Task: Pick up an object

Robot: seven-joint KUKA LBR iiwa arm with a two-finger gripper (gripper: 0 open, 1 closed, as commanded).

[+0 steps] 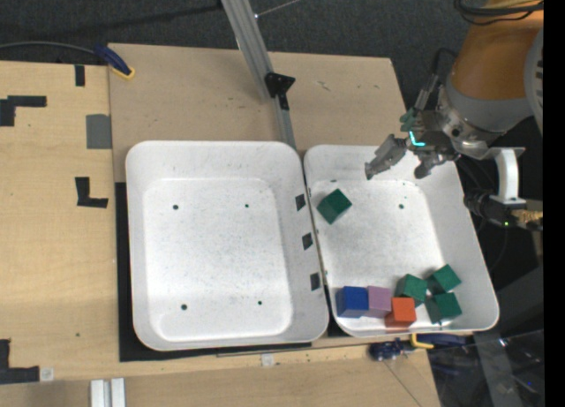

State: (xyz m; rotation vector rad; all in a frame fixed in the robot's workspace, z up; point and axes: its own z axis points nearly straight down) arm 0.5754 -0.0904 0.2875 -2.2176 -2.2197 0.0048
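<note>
My claw spread wide, holding nothing, over right bin's far end | lone green block below it | near end: blue, purple, orange, seemingly three green | left bin on table

Matt white plastic bins, pale wooden bench

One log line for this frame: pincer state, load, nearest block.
pincer: open | load: none | position: above far edge of right bin | nearest: lone green block | others: clustered at near end
</note>
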